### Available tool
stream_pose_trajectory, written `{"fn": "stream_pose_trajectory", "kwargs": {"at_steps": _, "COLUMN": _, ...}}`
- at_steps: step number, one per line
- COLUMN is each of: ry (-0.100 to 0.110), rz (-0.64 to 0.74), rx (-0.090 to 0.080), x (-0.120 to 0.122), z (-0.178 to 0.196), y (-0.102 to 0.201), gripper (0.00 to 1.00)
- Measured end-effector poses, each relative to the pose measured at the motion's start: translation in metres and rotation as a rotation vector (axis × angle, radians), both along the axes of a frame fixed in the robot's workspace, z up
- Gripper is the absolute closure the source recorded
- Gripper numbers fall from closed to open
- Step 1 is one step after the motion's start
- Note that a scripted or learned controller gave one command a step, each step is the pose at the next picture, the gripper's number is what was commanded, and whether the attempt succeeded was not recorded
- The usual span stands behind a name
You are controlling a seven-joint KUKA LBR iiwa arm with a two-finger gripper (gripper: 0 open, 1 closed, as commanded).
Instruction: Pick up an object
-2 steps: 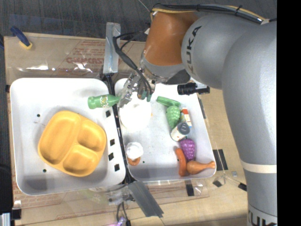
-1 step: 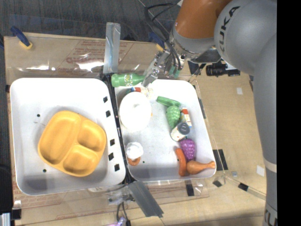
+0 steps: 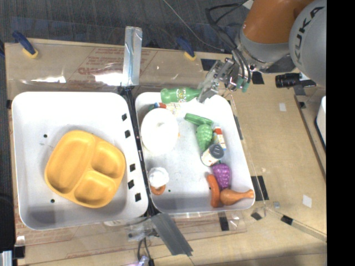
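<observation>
My gripper (image 3: 206, 92) hangs over the far rim of the right bin (image 3: 186, 165), just right of a green bottle (image 3: 180, 95) lying along that rim. Its fingers look slightly apart with nothing between them. Below it in the bin lie a white round bowl (image 3: 159, 131), a green vegetable toy (image 3: 204, 136), a small white bottle (image 3: 213, 153), purple grapes (image 3: 222, 175), an orange carrot (image 3: 213, 190), a tan drumstick (image 3: 237, 195) and a white-and-orange piece (image 3: 158, 179).
The left bin (image 3: 28, 126) holds a yellow divided plate (image 3: 85, 168). A silver taped upright (image 3: 132, 57) stands behind the divider between the bins. Cables run across the dark floor beyond the bench.
</observation>
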State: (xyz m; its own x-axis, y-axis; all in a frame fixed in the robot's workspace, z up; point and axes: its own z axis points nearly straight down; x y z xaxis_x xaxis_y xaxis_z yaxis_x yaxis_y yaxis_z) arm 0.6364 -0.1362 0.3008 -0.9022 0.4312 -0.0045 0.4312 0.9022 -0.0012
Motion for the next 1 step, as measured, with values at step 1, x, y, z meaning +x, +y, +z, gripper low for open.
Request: {"fn": "stream_pose_trajectory", "kwargs": {"at_steps": 1, "ry": -0.001, "rz": -0.108, "rx": 0.0, "x": -0.0096, "z": 0.0554, "y": -0.0737, "gripper": 1.0}}
